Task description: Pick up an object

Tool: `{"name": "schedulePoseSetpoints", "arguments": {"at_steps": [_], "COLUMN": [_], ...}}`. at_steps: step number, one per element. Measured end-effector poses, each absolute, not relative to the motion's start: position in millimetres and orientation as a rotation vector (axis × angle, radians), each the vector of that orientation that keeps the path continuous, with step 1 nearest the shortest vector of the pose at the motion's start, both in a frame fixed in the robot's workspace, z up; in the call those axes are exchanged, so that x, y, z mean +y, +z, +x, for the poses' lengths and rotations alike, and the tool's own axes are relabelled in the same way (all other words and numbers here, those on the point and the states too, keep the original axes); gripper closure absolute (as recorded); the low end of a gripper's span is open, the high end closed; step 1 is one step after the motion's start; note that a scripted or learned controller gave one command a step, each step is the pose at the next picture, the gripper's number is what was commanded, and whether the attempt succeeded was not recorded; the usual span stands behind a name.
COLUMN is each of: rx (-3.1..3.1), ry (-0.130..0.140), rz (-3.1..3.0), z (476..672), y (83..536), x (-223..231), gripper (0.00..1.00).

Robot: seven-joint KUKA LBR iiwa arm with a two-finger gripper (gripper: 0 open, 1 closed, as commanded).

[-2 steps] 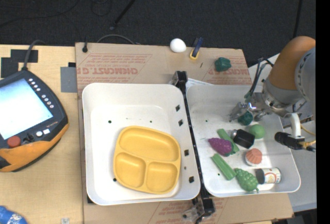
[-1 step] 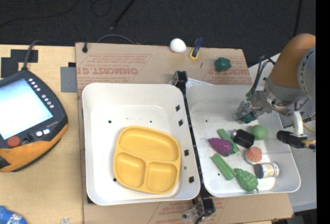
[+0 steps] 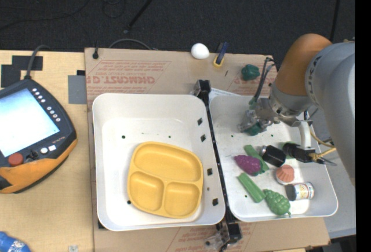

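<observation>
Hovering tool (image 3: 253,124) in right bin's (image 3: 232,107) bare upper half, grip unclear, toys (image 3: 249,164) crowding lower edge.

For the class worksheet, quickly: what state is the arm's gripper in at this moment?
Gripper: low over the right bin, near its back; what it holds, if anything, cannot be told.

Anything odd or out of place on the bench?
Two things sit outside the bins on the cardboard behind them: a white egg beside a blue and yellow clip, and a dark green toy behind the right bin. The yellow divided tray lies slightly askew in the left bin.
</observation>
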State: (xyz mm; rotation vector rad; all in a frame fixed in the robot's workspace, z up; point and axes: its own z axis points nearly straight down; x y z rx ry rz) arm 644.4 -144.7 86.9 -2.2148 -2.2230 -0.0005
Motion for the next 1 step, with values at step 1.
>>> {"name": "schedulePoseSetpoints", "arguments": {"at_steps": [1], "rx": [-2.233], "ry": [-0.015], "rz": [-2.221], "z": [646.5], "y": [242.2], "x": [-85.5], "gripper": [1.0]}}
